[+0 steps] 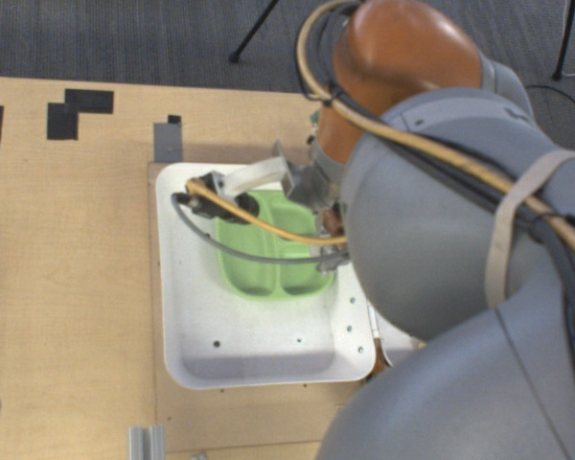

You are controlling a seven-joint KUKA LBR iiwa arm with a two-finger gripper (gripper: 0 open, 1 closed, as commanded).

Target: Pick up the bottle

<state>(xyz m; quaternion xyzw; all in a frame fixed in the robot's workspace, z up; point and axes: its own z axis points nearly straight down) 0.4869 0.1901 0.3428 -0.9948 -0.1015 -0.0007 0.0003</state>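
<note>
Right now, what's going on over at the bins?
The grey arm with the orange band reaches in from the right and hangs low over the left white bin. Its gripper is at the far right end of a green tray with two compartments that lies in that bin. The arm's own bulk hides what is under the gripper, so I cannot tell whether it has hold of anything.
</note>
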